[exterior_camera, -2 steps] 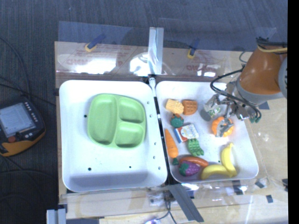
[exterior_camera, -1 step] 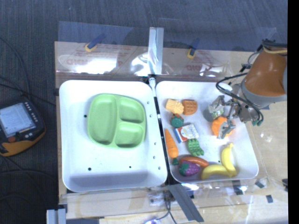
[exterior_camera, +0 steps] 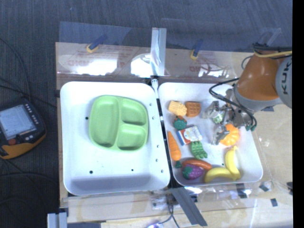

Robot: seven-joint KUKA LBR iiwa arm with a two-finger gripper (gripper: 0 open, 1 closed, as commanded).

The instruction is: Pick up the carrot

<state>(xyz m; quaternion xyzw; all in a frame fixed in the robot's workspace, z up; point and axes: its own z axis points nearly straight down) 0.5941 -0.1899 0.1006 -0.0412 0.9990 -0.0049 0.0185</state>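
One gripper (exterior_camera: 222, 123), metallic, its jaw state indiscernible, hangs over the right bin (exterior_camera: 256, 148) just beside an orange fruit piece (exterior_camera: 231, 136). One tapered carrot (exterior_camera: 174, 146) lies toward nine o'clock, against the bin's left wall. Two bananas (exterior_camera: 223, 169) curve toward six o'clock.

The single fixed camera looked down at a slant from above the bench (exterior_camera: 66, 61), framing both white bins (exterior_camera: 71, 141).
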